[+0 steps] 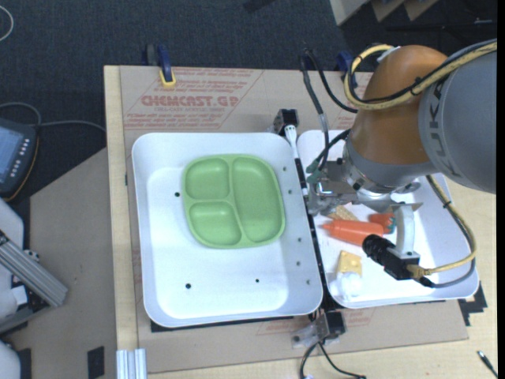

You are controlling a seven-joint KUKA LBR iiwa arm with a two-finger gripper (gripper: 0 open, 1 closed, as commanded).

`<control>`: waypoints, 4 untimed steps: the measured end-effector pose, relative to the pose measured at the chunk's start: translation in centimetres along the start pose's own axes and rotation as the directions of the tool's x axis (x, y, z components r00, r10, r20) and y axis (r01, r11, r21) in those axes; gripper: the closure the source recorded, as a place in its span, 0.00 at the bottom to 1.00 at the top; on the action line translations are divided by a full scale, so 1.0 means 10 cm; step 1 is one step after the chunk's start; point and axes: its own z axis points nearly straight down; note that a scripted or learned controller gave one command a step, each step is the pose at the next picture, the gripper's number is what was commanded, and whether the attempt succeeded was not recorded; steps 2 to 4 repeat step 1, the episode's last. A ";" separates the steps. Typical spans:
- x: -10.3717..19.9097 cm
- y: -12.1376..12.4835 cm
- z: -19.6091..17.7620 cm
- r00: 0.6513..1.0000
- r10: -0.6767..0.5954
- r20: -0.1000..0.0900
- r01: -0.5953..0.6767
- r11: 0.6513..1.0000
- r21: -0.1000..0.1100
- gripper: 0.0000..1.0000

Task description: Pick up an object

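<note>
Gripper (335, 194): low over the right bin's (442, 287) left side; grip state cannot be told.
Toy carrot (357, 229): lying just below the gripper.
Yellow piece (349, 262): nearer the front wall.
Left bin (158, 283): holds a green divided plate (234, 200).

Open white floor around the green three-compartment plastic plate (234, 200) in the left shallow white bin (154, 235); right shallow white bin (442, 290) crowded by the grey-and-orange arm (402, 125).
</note>
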 end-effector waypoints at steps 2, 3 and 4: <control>-0.05 -0.10 -0.05 1.000 0.005 -0.001 -0.005 1.000 0.003 1.00; -0.05 -0.10 -0.05 1.000 0.005 -0.001 -0.005 1.000 0.003 1.00; -0.05 -0.10 -0.05 1.000 0.005 -0.001 -0.005 1.000 0.003 1.00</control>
